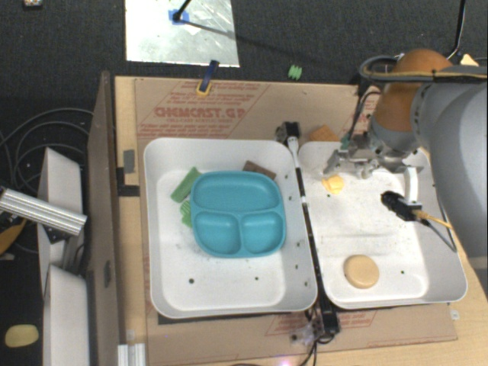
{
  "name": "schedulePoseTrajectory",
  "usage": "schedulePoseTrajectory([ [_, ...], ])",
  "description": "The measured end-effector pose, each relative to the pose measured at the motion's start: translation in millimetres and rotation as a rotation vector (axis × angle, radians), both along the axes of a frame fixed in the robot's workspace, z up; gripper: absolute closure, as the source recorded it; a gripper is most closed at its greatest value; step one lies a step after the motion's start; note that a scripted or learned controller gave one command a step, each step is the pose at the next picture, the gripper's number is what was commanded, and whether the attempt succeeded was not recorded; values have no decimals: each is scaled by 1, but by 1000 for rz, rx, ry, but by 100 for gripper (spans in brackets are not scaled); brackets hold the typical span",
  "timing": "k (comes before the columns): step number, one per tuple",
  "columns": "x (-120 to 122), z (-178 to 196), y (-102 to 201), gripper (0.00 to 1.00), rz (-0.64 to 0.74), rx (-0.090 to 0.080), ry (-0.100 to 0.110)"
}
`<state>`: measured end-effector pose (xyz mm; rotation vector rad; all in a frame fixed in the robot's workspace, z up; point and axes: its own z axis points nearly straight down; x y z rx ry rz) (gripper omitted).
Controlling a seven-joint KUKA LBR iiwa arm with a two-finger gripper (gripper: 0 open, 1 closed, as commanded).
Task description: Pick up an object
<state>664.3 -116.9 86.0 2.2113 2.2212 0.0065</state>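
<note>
Nearest the camera in the right bin [442, 280] sits a tan round disc [361, 271] (untouched, well apart from the arm). Farther back, a small yellow block [333, 183] lies at the bin's rear-left corner, just below and left of the gripper [352, 161]. Whether its fingers are parted I cannot tell. The wrist leans in from the right, tipped downward.
</note>
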Motion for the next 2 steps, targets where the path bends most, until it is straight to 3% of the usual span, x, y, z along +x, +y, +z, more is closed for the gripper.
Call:
schedulePoseTrajectory([
  [1, -3, -1, 34, 0, 3, 3, 7],
  [2, -1, 12, 32, 100, 3, 1, -1],
])
